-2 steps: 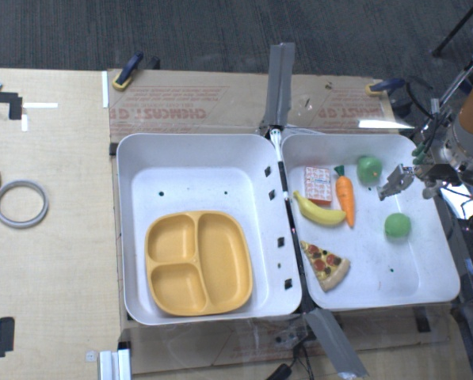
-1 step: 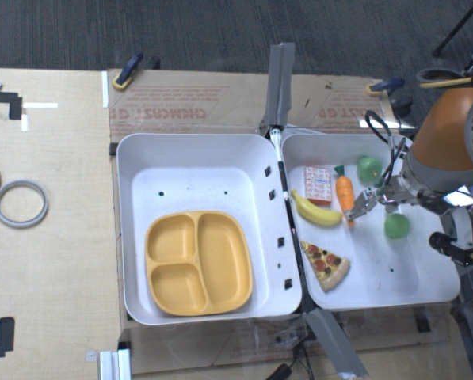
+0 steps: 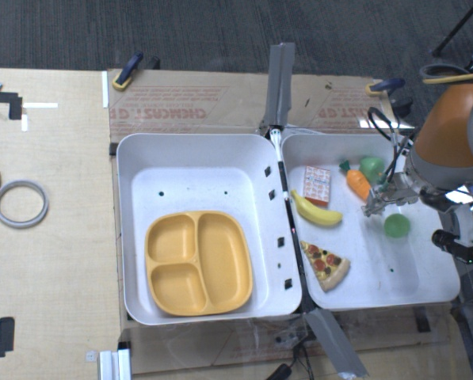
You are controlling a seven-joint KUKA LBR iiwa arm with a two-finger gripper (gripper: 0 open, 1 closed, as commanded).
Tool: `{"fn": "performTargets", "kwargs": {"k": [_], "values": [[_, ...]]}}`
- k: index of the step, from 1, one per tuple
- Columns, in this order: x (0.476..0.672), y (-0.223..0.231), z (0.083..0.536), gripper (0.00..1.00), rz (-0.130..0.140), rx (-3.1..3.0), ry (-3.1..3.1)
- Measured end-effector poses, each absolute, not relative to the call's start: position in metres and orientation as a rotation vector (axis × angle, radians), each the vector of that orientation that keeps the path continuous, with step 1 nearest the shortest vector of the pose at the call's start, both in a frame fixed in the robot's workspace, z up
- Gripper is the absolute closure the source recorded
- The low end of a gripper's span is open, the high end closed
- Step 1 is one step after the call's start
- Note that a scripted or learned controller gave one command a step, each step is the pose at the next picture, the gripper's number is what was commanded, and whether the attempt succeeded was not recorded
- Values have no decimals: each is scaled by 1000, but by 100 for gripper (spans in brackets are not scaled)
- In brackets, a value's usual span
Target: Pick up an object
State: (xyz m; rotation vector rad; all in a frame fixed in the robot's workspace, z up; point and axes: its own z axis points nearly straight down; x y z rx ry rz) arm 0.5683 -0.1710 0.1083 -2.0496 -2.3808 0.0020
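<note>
The right bin (image 3: 426,287) holds several toy foods. A yellow banana (image 3: 315,211) lies near its left wall, with a pizza slice (image 3: 326,264) below it and a small red-and-white carton (image 3: 317,185) above it. An orange carrot (image 3: 358,184) and a green piece (image 3: 371,166) sit at the back. A green ball (image 3: 396,226) lies further right. My gripper (image 3: 376,205) hangs low over the bin floor, between the carrot and the green ball, just right of the banana's tip. Nothing shows held in it.
The left bin (image 3: 133,212) holds a yellow divided plate (image 3: 198,261). A roll of tape (image 3: 18,203) lies on the bench at far left. Blue clamps (image 3: 128,70) hold the cardboard behind the bins. The arm's orange band (image 3: 452,133) hangs over the right bin's far right corner.
</note>
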Motion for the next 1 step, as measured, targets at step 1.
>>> {"fn": "performTargets", "kwargs": {"k": [1], "values": [[588,-154,219,100,1,-2140,-2302]]}}
